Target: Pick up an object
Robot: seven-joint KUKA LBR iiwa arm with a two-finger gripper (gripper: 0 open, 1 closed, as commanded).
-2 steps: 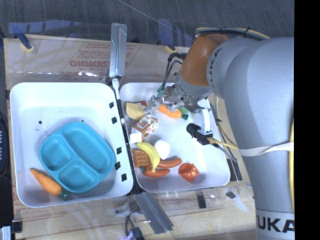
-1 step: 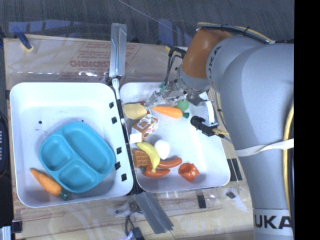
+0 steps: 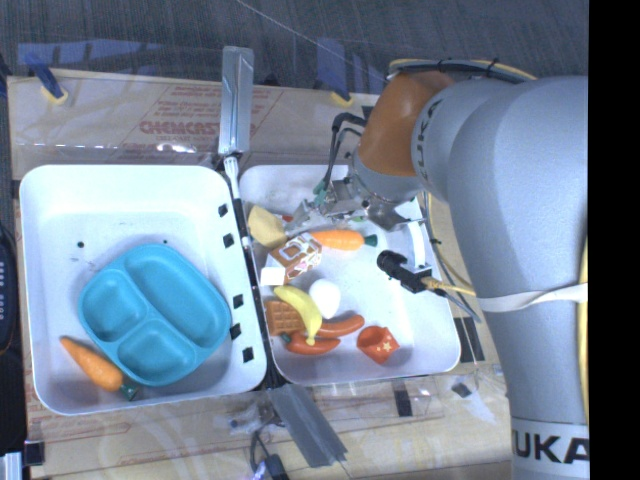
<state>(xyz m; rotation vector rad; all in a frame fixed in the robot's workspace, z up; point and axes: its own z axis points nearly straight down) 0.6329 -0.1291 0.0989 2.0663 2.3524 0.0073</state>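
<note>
- Two white bins sit side by side on the table [image 3: 150, 438]: the left bin [image 3: 50, 198] and the right bin [image 3: 435, 333].
- The left bin holds one blue divided tray [image 3: 153, 313] and one carrot [image 3: 92, 363] at the tray's 7 o'clock, touching its edge.
- The right bin holds a second carrot [image 3: 338, 239], one banana [image 3: 303, 309], one white egg [image 3: 325, 297], one waffle [image 3: 282, 317], one sausage [image 3: 340, 325], one red pepper [image 3: 377, 343], one yellow wedge [image 3: 265, 227] and one small patterned box [image 3: 296, 255].
- The gripper [image 3: 338, 200] hangs at the right bin's 12 o'clock, just above the second carrot; whether it is spread or pressed together I cannot tell.
- The table is pale wood; a dark ribbed floor [image 3: 120, 8] lies beyond.
</note>
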